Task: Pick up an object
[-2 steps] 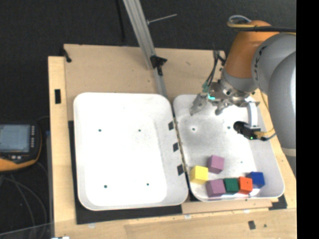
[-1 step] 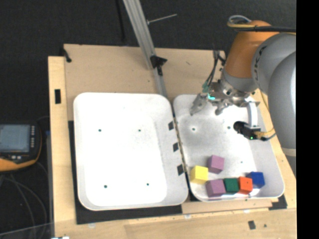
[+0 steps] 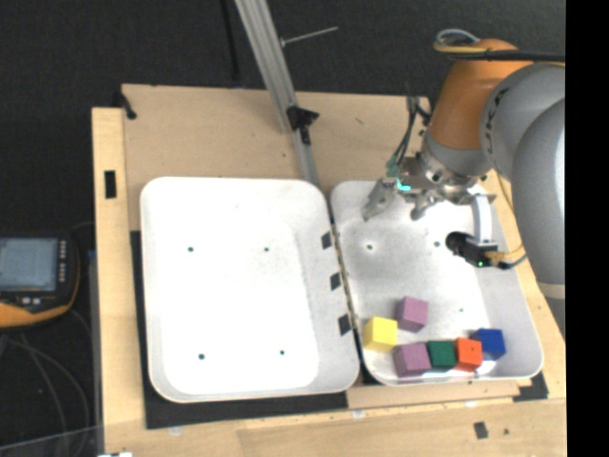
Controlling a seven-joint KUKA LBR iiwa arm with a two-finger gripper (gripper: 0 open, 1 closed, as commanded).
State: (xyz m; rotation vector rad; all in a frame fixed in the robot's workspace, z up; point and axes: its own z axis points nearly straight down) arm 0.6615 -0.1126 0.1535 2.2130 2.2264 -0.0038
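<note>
My gripper (image 3: 398, 202) hangs over the far end of the right bin (image 3: 419, 255), its two fingers spread apart with nothing between them. Small blocks lie at the bin's near end, well away from the gripper: a yellow block (image 3: 383, 332), a purple block (image 3: 413, 312), a second purple block (image 3: 412, 358), a green block (image 3: 442, 354), an orange block (image 3: 469, 352) and a blue block (image 3: 490, 342).
The left bin (image 3: 233, 284) sits beside the right one, with black clips (image 3: 335, 282) along the shared edge. A slanted metal rail (image 3: 276, 74) crosses the back of the bench. A small screen device (image 3: 33, 272) lies off the bench at left.
</note>
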